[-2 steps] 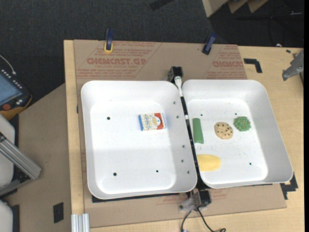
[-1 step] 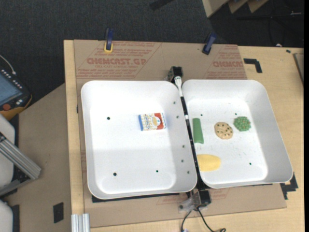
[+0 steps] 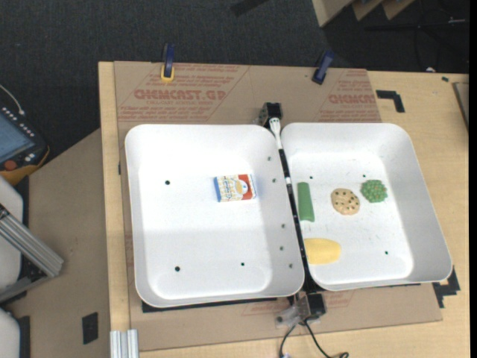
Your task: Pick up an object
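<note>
White bins sit side by side; your likeliest target, the green stick (image 3: 305,201), lies in the right bin (image 3: 402,144), tight beside the shared rim, left of the cookie (image 3: 344,201). That wall could block a finger. You cannot tell the pincer's state.
</note>
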Robot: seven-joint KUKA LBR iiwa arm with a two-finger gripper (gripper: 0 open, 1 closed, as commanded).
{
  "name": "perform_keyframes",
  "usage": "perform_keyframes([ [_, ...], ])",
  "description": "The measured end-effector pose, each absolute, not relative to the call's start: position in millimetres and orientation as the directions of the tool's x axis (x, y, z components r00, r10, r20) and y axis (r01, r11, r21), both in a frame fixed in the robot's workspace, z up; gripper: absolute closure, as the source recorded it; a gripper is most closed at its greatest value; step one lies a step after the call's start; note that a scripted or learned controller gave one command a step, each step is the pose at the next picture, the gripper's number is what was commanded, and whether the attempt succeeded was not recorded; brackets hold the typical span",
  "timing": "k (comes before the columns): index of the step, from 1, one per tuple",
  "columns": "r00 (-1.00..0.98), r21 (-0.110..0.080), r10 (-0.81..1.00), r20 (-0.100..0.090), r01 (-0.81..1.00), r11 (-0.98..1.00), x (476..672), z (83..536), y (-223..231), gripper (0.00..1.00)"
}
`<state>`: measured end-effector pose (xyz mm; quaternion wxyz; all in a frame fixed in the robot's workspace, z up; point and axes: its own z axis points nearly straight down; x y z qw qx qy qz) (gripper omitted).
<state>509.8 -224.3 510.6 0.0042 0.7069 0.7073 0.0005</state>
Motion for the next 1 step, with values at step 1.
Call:
perform_keyframes([
  [1, -0.001, 0.011, 1.0, -0.009, 1.0, 0.001, 510.5, 521.4, -224.4, 1.0],
])
